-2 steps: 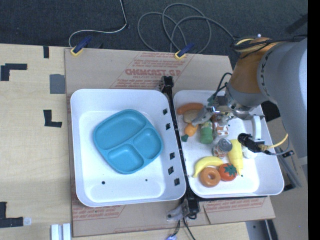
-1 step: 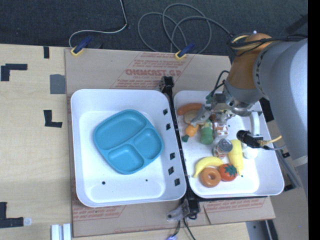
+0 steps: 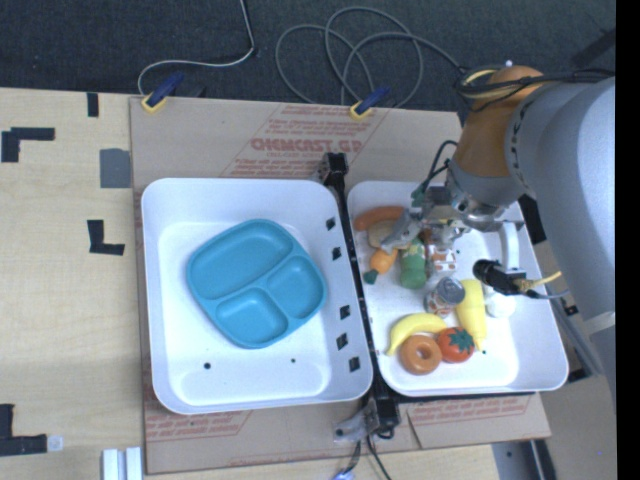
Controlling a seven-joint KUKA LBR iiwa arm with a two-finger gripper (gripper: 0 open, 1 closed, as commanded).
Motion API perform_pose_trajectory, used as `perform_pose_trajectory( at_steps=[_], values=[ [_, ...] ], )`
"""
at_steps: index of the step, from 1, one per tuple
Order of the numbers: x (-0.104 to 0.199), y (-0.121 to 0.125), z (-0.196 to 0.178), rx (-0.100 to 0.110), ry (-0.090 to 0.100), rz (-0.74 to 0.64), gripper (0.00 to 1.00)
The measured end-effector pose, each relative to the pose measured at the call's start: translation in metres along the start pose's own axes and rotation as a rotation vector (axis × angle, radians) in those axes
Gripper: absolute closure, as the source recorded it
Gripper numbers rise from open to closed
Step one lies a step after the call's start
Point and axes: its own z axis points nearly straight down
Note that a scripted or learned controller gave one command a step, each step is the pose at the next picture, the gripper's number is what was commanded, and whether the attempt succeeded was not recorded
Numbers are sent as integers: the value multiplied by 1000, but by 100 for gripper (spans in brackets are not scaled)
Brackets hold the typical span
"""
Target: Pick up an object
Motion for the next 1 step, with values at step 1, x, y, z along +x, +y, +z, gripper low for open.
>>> perform_pose_trajectory(
  at_steps=[1],
  values=[
    [0,1,0,3,0,0,0]
  ],
)
